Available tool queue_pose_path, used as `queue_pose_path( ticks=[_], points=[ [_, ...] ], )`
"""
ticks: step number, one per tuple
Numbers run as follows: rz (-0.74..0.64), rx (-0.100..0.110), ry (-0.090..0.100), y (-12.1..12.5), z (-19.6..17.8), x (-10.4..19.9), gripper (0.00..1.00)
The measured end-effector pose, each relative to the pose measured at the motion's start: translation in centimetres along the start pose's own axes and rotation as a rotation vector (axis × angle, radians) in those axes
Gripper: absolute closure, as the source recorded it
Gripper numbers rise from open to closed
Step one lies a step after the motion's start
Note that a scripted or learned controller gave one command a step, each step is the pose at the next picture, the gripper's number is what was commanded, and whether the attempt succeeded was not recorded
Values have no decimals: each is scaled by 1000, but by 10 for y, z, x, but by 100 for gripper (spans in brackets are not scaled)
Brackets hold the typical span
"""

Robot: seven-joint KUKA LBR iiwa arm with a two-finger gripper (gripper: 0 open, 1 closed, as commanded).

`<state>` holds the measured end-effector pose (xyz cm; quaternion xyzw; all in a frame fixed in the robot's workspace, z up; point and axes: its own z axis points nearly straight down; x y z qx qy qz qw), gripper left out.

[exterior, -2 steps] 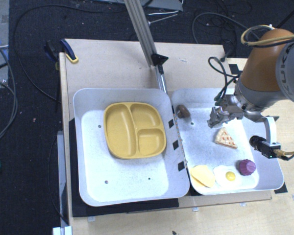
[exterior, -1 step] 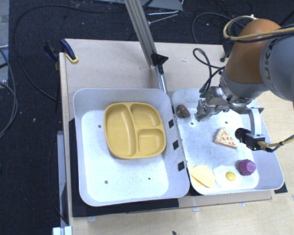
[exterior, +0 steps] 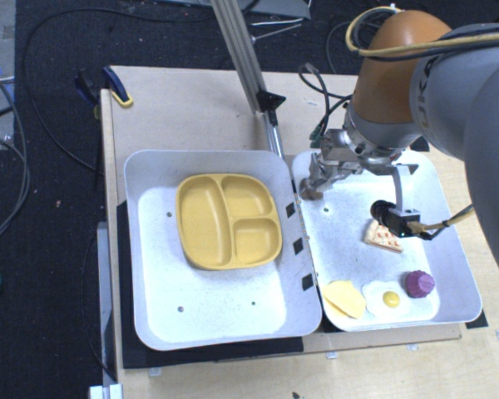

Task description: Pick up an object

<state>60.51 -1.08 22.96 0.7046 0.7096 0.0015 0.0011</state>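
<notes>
Reaching in from the right, the gripper (exterior: 314, 185) is seen low over the far left part of the right bin (exterior: 453, 248). Whether it is open or shut cannot be told. A pizza slice (exterior: 383, 238), purple toy (exterior: 419, 283), fried egg (exterior: 387, 298) and yellow piece (exterior: 344, 298) are found nearer. A yellow tray (exterior: 229, 220) is seen in the left bin (exterior: 150, 264).

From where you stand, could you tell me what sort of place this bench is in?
Probably a robotics lab: a grey robot arm reaches over two white bins, toy food such as a pizza slice lies there, and loose cables cover the floor.
</notes>
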Motion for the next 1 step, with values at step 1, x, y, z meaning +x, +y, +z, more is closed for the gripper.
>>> queue_pose_path(
  ticks=[1],
  points=[
    [0, 0, 1, 17, -11, 50, 100]
  ],
)
